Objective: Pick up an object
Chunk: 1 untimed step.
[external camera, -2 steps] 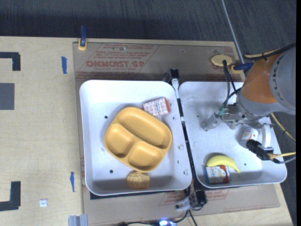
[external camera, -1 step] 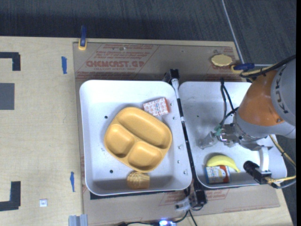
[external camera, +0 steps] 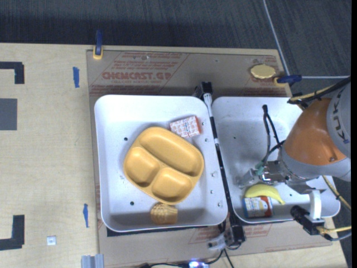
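Note:
My gripper [external camera: 261,175] hangs low in the right bin [external camera: 240,121], near its front. It sits just above a yellow banana [external camera: 264,192] and may be touching it. A small can with a red and white label [external camera: 257,206] lies right in front of the banana, against the bin's front wall. The grey arm with its orange band [external camera: 315,141] comes in from the right and covers the bin's right side.
The left bin [external camera: 111,149] holds a yellow divided plate [external camera: 162,163], a small red and white box [external camera: 185,127] behind it, and a brown round piece [external camera: 164,213] at the front. Black cables [external camera: 270,130] trail across the right bin. A tan disc [external camera: 263,71] lies on the cardboard behind.

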Each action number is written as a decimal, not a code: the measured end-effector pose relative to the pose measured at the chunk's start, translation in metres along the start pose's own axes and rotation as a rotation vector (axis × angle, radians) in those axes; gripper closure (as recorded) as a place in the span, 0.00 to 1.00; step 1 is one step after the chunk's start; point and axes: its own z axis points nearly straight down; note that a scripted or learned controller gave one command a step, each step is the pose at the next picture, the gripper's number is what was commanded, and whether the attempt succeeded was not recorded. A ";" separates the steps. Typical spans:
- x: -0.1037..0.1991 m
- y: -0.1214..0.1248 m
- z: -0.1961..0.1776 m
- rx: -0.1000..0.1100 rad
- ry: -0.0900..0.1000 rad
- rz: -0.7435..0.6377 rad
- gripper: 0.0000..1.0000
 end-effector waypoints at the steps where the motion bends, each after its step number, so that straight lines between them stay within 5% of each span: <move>1: 0.005 0.000 0.000 -0.001 -0.002 0.001 0.00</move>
